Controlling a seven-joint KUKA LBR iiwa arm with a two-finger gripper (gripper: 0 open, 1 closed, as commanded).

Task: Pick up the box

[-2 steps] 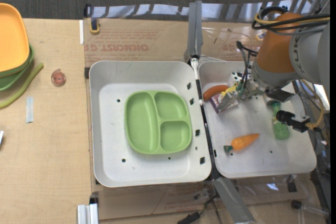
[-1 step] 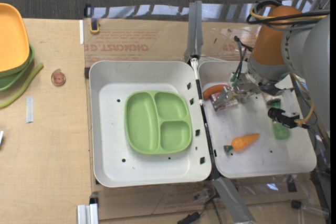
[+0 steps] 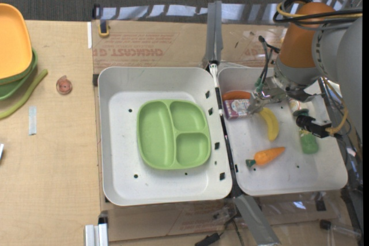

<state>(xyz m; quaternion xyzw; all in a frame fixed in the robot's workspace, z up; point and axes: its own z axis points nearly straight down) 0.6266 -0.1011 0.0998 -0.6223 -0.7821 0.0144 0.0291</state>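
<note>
Box: lying in the right bin, against its left wall, just left of the banana. Hand: you are hovering it at the box's right end; how far it is opening, you cannot tell. Step: approaching. Next, you are needing to straddle the box.

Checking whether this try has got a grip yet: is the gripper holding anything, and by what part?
It cannot be told. The gripper sits at the right end of the box in the right bin, but no hold shows at this slant.
</note>
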